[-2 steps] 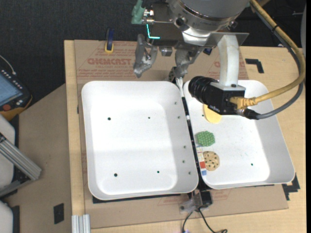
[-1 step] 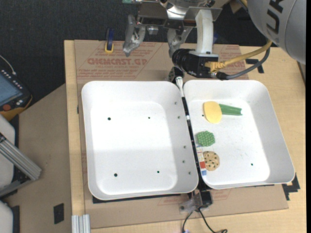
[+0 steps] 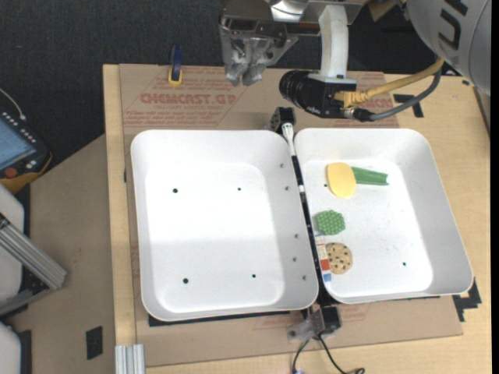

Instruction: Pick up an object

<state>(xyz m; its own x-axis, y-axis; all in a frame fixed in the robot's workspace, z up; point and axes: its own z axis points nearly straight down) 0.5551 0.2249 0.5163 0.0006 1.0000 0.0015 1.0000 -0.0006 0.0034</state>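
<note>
Arm parked above the bins, nothing picked up

Left bin (image 3: 156, 209) and right bin (image 3: 437, 209) sit side by side; the gripper (image 3: 246, 75) hangs past the left bin's far edge, fingers near together, gripping nothing. Along the right bin's left edge: yellow toy with green stem (image 3: 341, 180), green round piece (image 3: 329, 223), cookie (image 3: 337, 257)

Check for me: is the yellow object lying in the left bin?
No, the yellow object lies in the right bin, touching a green piece.
</note>
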